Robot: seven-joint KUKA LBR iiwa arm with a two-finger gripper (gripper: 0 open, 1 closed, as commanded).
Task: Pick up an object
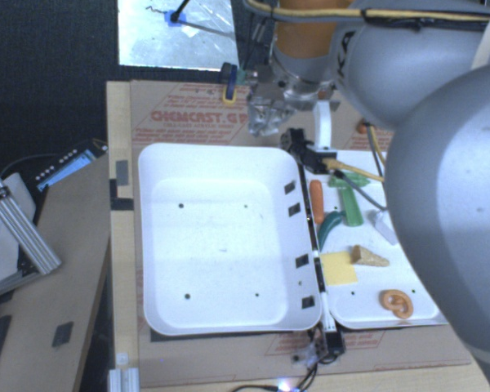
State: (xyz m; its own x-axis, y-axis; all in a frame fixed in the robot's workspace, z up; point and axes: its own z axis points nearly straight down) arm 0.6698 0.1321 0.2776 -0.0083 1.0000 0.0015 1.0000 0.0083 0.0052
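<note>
So our gripper (265, 117) hangs past the far edge of the bins, and honestly we can't tell its state from here. The nearest grab looks like the orange carrot (316, 200) in the right bin (420, 310), nearer and rightward, its long axis running near-to-far.

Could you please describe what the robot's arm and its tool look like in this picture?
The arm is built of large, smooth, rounded grey segments. Above the wrist sits a glossy orange band, with a thin yellowish cable and darker cables looped around it. The tool below is a small cluster of silvery metal parts, too blurred to make out in detail.
</note>
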